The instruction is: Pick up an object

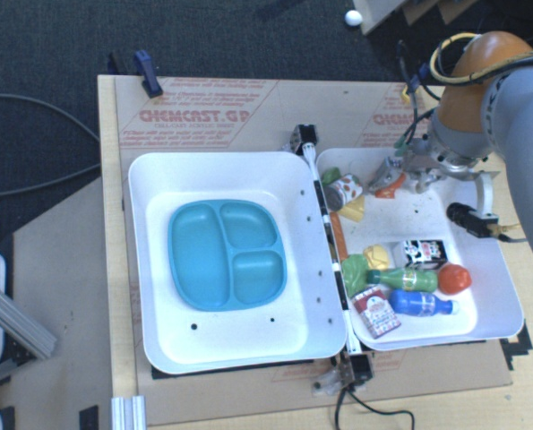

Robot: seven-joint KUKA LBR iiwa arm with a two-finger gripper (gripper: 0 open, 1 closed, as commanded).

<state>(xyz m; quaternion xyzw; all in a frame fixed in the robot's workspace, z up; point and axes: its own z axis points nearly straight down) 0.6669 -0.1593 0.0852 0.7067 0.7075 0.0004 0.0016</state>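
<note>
Blue divided plate [228,254] in left bin [150,186], end effector [408,176] over cluttered right bin [494,280]

Arm [508,106] cut off at right edge. Hand [409,176] finger state unreadable, blurred against small orange item [387,186]. Black-and-white packet [424,252] print too small to read. Table [203,106] lettering partly hidden by bins.

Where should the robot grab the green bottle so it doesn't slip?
Probably around the middle of the green bottle, coming straight down. It lies on its side, long way across the right bin, so the gripper should close across its narrow width, though the blue bottle crowds it.
</note>
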